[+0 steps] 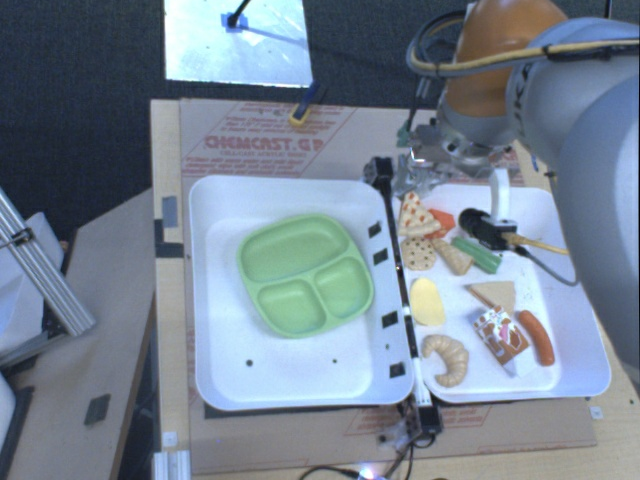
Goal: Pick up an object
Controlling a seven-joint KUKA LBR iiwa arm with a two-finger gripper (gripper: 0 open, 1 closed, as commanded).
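The gripper point(412, 178) hangs low over the far edge of the right bin point(585, 363), close to the corner where the two bins meet, and from here I cannot tell whether it is released or clenched; nothing can be seen held in it. Just below it, at the near side of its tip, lies a toy pizza slice point(413, 212), the closest thing to it, though I can't say whether the two touch. An orange carrot piece point(441, 220) sits beside the slice, and just nearer the camera are a round brown cookie point(418, 254), a tan wedge point(453, 258) and a green stick point(479, 255). Further down that bin are a pale yellow oval piece point(428, 302), a triangular slice of toast point(494, 292), a red-and-white wrapped packet point(503, 336), a red sausage point(539, 337) just beside it, and a croissant point(447, 358) near the front corner. The left bin point(215, 368) holds a light green divided tray point(305, 272), lying flat and turned at a slant. Both bins rest on a cardboard sheet point(262, 140) printed with red lettering.
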